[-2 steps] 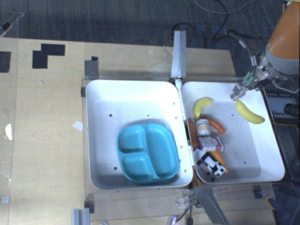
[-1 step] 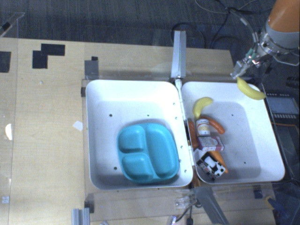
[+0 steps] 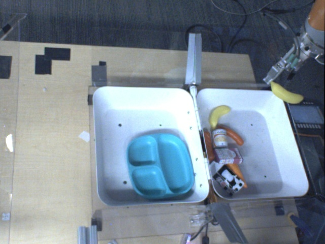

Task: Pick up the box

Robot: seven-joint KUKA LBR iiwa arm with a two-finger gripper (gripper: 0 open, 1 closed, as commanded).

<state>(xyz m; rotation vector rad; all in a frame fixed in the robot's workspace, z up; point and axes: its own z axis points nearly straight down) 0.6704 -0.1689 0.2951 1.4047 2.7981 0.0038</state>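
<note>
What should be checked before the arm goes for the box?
1. Box in view in right bin: ok.
2. Box free of clutter: not ok, a can, a carrot and other items crowd it.
3. Gripper above box: not ok, it sits past the bin's far right corner.
4. Gripper free of load: cannot tell, a banana lies just below it.
5. Fingers ready: cannot tell.
</note>
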